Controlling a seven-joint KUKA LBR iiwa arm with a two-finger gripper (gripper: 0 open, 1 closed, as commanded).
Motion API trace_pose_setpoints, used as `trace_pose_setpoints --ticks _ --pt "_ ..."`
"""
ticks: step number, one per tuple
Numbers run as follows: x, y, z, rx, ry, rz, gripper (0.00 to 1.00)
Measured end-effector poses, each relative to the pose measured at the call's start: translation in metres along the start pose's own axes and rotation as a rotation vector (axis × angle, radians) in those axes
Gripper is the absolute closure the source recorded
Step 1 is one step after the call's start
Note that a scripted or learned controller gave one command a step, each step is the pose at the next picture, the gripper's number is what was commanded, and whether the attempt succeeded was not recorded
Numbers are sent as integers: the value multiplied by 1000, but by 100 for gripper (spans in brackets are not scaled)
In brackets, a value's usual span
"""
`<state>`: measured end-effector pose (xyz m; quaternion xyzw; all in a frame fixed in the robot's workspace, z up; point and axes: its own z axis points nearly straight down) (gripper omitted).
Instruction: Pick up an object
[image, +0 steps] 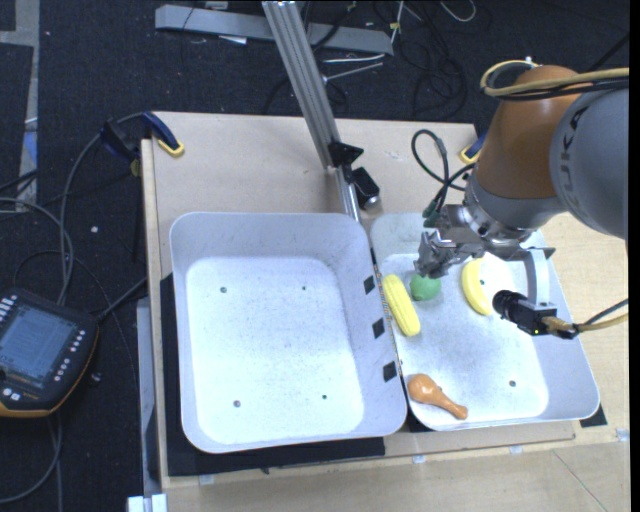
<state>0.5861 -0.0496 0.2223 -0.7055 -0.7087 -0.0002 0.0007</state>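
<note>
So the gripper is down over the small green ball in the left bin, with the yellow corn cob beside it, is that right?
Not quite: it is the right bin, not the left. The camera view shows the gripper down over the small green ball there, with the yellow corn cob beside it.

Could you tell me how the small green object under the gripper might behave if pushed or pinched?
The green object looks rounded, so it would probably roll away if nudged. It is small and seems light. The yellow corn-like piece beside it might stop it.
</note>
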Motion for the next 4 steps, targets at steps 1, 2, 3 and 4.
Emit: trace_pose_setpoints --ticks 1,2,3,4 --pt "40 -24 -2 -1 0 1 100" --pt "95 -37 3 0 0 -1 100" --pt "141 -51 -11 -1 0 0 100" --pt "139 -50 -11 -1 -1 4 0"
